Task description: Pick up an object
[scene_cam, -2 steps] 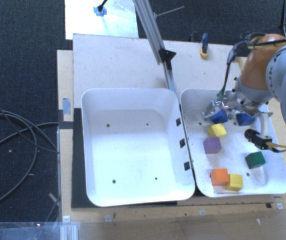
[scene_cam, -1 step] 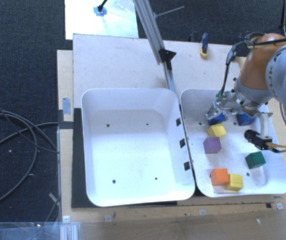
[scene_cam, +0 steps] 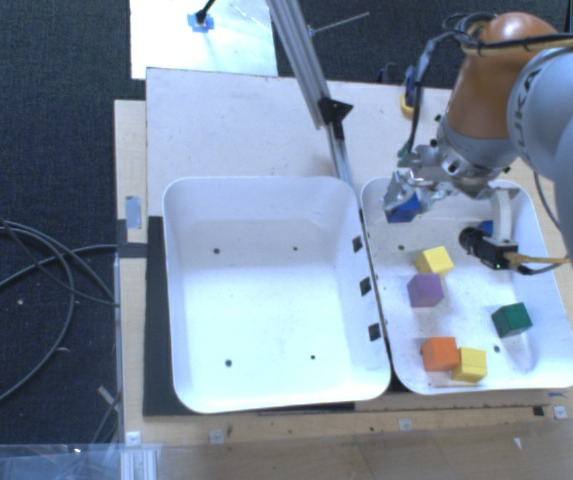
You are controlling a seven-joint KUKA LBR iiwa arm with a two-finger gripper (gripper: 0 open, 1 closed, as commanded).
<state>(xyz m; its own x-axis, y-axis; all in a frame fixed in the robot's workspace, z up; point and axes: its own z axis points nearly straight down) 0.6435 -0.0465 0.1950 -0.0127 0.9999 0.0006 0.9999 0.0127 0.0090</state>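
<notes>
The gripper hung over the right bin's far-left corner, its jaws pinching a blue block by what looked like a shallow grip, so a jolt might have dropped it.

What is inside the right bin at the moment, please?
The right bin holds two yellow blocks, a purple block, an orange block and a green block. The gripper has a blue block at its fingers. The arm covers the bin's far corner.
</notes>
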